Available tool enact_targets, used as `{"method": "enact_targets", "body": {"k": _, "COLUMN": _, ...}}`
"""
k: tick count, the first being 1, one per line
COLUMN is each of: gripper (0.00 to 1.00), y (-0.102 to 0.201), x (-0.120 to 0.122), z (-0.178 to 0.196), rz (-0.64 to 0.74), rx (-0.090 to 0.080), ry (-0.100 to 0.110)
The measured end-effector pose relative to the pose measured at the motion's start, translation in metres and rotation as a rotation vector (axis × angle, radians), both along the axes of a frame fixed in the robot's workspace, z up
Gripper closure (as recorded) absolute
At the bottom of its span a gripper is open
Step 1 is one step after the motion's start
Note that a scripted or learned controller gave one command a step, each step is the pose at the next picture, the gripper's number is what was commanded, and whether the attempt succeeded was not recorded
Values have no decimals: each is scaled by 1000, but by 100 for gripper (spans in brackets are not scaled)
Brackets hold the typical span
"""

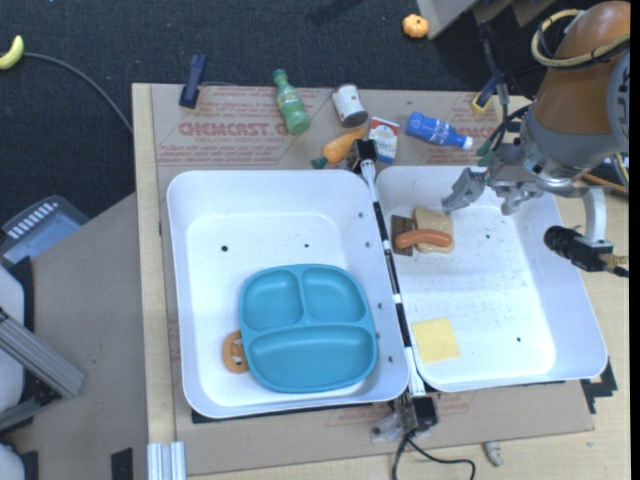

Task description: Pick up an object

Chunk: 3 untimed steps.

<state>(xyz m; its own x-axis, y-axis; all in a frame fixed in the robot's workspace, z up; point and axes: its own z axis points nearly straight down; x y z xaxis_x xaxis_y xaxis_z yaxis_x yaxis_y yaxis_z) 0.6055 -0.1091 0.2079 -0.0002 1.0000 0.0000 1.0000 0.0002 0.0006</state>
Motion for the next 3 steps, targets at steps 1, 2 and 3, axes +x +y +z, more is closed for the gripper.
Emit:
{"method": "enact_targets", "body": {"k": 1, "gripper": 0, "y": 5, "x": 1, "z": -123, "rz": -1, "rx": 0, "ry": 1}}
{"method": "enact_targets", "body": {"k": 2, "gripper": 0, "y": -3, "x": 61, "z": -123, "rz": 1, "rx": 0, "ry": -1}}
{"method": "enact_targets", "body": {"k": 3, "gripper": 0, "y": 11, "x": 53, "z": -123, "rz": 1, "rx": -1, "ry": 2}}
